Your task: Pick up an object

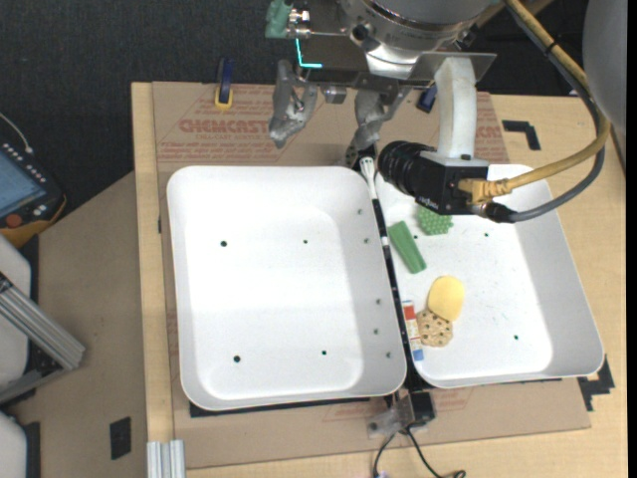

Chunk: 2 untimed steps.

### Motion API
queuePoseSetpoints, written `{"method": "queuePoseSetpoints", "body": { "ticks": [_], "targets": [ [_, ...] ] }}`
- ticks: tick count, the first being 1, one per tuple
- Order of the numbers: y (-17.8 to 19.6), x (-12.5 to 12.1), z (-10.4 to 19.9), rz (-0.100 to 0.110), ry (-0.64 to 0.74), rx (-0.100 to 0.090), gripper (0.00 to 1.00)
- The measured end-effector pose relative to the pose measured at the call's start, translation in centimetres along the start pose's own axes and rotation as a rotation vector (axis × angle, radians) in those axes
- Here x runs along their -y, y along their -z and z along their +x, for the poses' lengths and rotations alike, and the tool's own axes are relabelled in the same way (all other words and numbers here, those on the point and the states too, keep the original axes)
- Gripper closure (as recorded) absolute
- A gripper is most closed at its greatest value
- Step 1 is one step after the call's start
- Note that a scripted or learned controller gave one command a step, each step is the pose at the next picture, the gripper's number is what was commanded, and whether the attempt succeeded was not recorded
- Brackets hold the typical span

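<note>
in the right bin [557, 267], one green block [406, 247], one yellow lump [446, 296], perhaps one cookie [434, 329], pincer [326, 122] spread, empty

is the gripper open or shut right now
Open: the gripper hangs over the far edge of the bins, and its two fingers stand well apart with bare cardboard showing between them and nothing held.

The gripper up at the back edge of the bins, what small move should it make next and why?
Probably shift toward the right bin and come down over the green block. The gripper hangs open with nothing between its fingers, above the bins' far edge near the divider, while the green block, the yellow piece and other items lie in the right bin.
</note>
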<state>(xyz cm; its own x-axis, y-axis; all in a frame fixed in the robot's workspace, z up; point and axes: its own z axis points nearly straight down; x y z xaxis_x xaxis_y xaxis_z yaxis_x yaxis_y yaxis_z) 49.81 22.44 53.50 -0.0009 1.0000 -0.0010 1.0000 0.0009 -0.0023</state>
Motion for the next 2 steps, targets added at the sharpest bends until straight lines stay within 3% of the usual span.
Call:
{"method": "queuePoseSetpoints", "body": {
  "ticks": [1, 2],
  "targets": [
    [1.10, -0.03, 0.06, -0.003, 0.001, -0.001, 1.00],
    [1.04, -0.03, 0.05, -0.002, 0.000, -0.001, 0.00]
  ]
}}
